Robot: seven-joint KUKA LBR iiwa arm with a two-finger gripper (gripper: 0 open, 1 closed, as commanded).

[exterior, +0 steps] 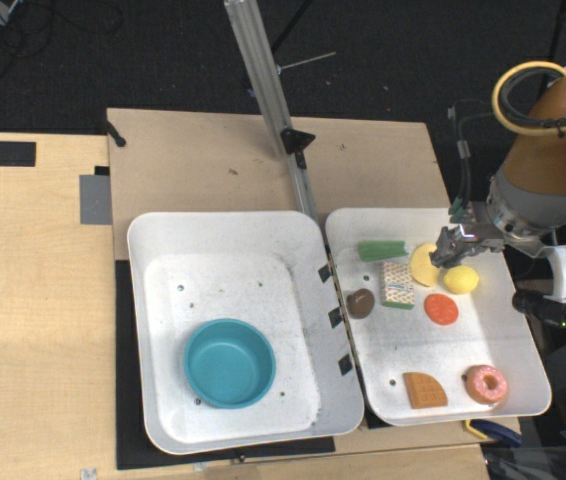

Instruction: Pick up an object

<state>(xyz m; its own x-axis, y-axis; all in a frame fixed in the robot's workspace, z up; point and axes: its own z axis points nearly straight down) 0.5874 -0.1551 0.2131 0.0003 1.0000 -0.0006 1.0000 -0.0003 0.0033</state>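
Note:
My gripper hangs low over the right bin, at the edge of a pale yellow round piece. A yellow lemon-like ball lies just right of it. Further objects in this bin: a green bar, a checkered block, a brown ball, an orange-red disc, a tan wedge and a pink donut. Nothing shows between the fingers.
The left bin holds a teal bowl. A slanted metal rail rises behind the bins. The arm's grey and orange body stands at the right edge. Black clips sit along the divider between bins.

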